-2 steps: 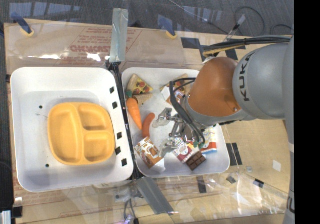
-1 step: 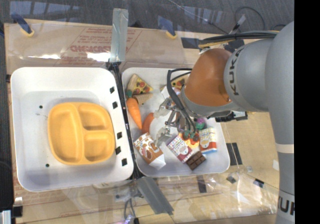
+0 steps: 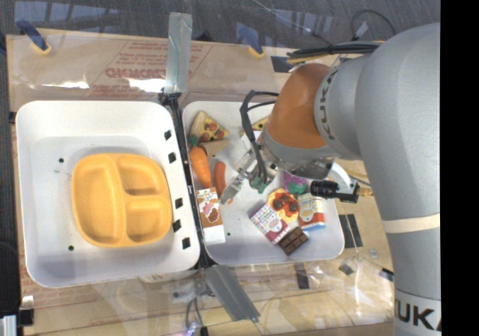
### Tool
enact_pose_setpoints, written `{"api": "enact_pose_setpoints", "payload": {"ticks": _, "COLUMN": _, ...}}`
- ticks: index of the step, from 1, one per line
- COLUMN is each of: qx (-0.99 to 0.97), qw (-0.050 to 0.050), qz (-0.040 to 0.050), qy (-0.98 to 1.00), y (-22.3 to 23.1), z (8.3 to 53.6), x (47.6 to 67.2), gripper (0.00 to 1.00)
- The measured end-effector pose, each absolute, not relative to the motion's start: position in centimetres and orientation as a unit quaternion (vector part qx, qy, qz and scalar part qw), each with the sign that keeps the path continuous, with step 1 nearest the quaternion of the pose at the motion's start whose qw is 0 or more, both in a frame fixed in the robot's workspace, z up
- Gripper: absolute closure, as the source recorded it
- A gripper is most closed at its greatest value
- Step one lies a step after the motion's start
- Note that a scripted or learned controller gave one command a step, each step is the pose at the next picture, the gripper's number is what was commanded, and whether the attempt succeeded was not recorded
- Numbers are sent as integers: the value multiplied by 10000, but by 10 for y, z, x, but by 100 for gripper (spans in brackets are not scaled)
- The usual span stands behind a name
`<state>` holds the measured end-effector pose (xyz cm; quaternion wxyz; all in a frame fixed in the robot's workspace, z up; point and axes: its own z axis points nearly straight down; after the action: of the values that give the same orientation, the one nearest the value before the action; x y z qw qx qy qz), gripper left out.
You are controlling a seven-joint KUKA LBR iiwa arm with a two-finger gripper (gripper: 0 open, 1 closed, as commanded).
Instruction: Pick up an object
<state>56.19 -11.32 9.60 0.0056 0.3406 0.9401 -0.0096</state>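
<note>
The right bin (image 3: pixel 241 243) holds several toy foods. An orange carrot (image 3: pixel 199 166) and a red sausage (image 3: pixel 219 176) lie side by side near its left wall, with a pizza slice (image 3: pixel 207 129) behind them. My gripper (image 3: pixel 245 185) hangs low over the bin's middle, just right of the sausage. It is open and I see nothing between its fingers. One silvery fingertip (image 3: pixel 230 192) points toward a small snack box (image 3: pixel 209 211) at the left wall. The arm's orange wrist band (image 3: pixel 299 110) covers the bin's back right part.
Right of the gripper lie a pink packet (image 3: pixel 268 221), a chocolate bar (image 3: pixel 294 240), a round fruit tart (image 3: pixel 283 203) and a small carton (image 3: pixel 311 212). The left bin (image 3: pixel 34 170) holds a yellow divided tray (image 3: pixel 120 198). Tape and plastic sheeting cover the bench around the bins.
</note>
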Motion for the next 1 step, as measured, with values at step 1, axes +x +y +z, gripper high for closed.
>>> {"api": "enact_pose_setpoints", "payload": {"ticks": 1, "qx": 3361, "qw": 46, "qz": -50, "qy": 9418, "y": -107, "z": 106, "x": 564, "gripper": 100}}
